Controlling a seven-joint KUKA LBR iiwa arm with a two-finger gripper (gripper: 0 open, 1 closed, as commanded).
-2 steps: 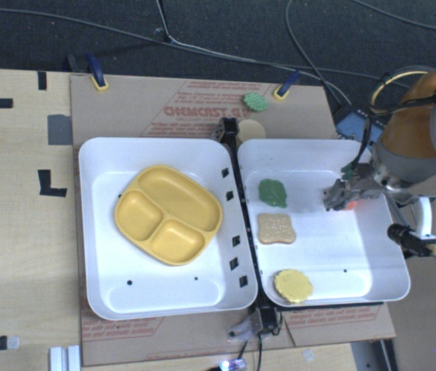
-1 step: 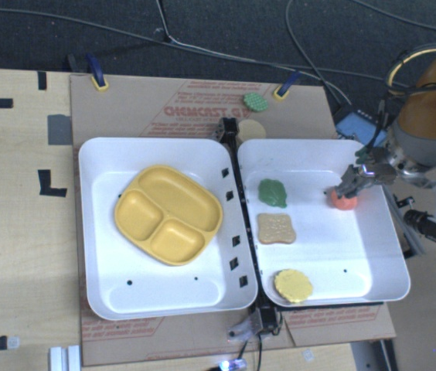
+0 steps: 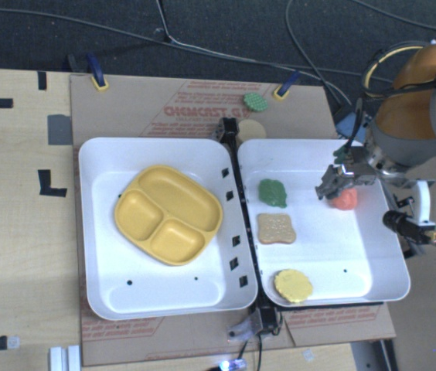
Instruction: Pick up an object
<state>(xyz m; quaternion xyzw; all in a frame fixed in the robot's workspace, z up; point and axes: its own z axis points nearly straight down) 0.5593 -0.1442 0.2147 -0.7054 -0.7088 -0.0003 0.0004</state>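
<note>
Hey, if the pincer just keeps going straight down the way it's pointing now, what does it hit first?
Most likely the red-orange object lying just beside and beneath the pincer in the right bin. Depth is hard to judge from above, so it might graze past and meet the bin floor instead.

Red print on the cardboard sheet point(image 3: 195, 108) is too blurred to read.

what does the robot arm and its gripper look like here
The arm is bulky, rounded and grey, with an orange band above the wrist and a pale cable looped over it. Its gripper is small, dark and blocky.
</note>
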